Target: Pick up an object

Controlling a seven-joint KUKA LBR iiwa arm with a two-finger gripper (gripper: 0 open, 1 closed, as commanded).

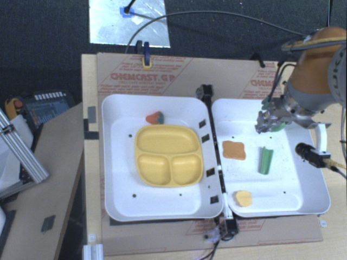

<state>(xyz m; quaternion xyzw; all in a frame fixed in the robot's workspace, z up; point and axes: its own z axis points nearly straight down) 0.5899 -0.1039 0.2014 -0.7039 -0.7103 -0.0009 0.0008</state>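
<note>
Over the far edge of the right-hand bin point(320, 199), the gripper point(267, 122) hangs low, close to the white floor. The arm point(317, 64) reaches in across the bin's far right corner. Its dark, cluttered head hides how it is set, so I cannot tell whether it is spread or closed, and nothing can be seen held in it. A small patch of pale green shows just beside the head; whether that is a toy or part of the tool is not clear.

Three loose things lie in this bin, and any of them could serve as the object to pick up. The green stick point(265, 160) lies near the middle, nearest the gripper, pointing roughly from far edge to near edge. The orange slice point(234, 150) lies flat just beside it, toward the bin's left wall. The yellow lump point(243, 199) sits well apart in the near left corner.

They lie scattered and apart, which probably leaves room to come down around one without knocking another. The stick looks the easiest target, being narrow, while the flat slice offers little to pinch.

The left-hand bin point(116, 145) carries a yellow divided plate point(165, 156) in its middle and a small red and green toy point(155, 117) between the plate and the far edge. The pick looks not yet made.
</note>
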